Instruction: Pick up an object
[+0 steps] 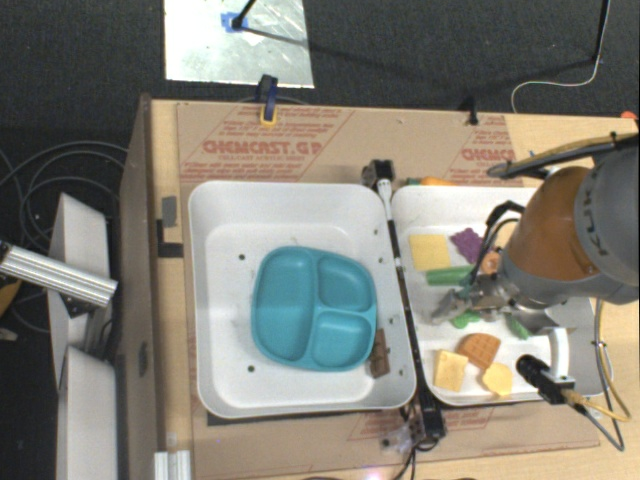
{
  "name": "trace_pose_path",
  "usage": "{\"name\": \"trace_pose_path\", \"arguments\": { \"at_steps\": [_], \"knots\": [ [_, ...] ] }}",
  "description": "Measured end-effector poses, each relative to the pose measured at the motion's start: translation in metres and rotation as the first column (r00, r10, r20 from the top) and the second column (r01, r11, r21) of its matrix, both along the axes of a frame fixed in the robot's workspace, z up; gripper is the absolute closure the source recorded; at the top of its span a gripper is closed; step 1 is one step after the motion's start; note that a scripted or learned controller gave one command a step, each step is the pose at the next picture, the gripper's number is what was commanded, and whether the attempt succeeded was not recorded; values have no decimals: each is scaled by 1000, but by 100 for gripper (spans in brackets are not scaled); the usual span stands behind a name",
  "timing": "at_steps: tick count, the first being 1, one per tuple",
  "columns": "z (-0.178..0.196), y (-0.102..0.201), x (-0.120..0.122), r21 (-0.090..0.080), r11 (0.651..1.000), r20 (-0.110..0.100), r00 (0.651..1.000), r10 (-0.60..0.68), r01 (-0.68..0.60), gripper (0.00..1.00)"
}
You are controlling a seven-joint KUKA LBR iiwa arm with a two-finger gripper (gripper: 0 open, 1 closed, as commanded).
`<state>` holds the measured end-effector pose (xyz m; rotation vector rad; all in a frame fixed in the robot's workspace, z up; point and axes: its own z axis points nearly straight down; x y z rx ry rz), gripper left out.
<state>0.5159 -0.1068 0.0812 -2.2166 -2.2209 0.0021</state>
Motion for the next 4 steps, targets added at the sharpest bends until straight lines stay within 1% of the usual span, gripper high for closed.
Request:
{"name": "trace_pose_path", "arguments": {
  "at_steps": [1,2,3,4],
  "knots": [
    [5,-76,71,-8,1000,13,1000,-3,3,0],
    [3,-35,3,1,1000,-1,1000,-2,2,0],
    [3,-12,-28,1,1000,1,1000,-2,2,0],
    [89,-49,54,-8,1000,18,1000,3,-3,0]
  ]
}}
